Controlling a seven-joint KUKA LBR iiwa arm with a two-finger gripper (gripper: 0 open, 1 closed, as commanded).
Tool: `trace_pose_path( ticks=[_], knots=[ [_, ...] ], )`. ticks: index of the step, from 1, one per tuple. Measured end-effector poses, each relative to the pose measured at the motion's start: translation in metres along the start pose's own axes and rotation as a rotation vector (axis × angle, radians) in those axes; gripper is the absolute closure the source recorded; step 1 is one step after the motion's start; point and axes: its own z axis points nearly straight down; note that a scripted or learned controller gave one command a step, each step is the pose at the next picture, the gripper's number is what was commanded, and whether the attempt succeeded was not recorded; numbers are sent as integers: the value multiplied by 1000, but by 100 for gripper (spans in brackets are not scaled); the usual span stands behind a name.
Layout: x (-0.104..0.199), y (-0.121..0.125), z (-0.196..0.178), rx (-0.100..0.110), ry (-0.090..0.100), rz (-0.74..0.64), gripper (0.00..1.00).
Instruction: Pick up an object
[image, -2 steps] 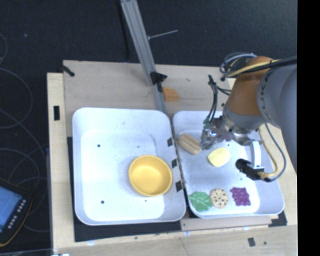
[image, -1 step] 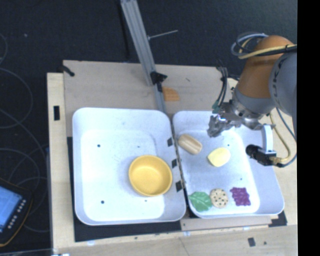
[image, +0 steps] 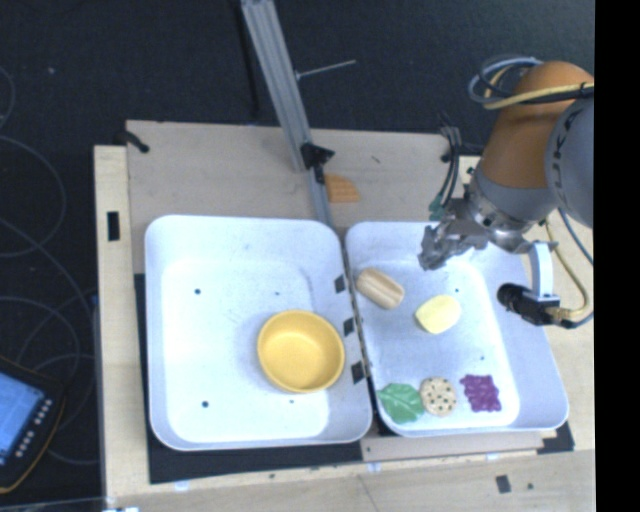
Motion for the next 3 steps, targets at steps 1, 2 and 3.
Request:
trace_pose_path(
  ticks=[1,2,3],
  knots=[
    [62,5,3,3,2,-3,100],
    [118,7,8,4,1,-2,100],
    [169,14,-10,0,2,-3,100]
  ],
)
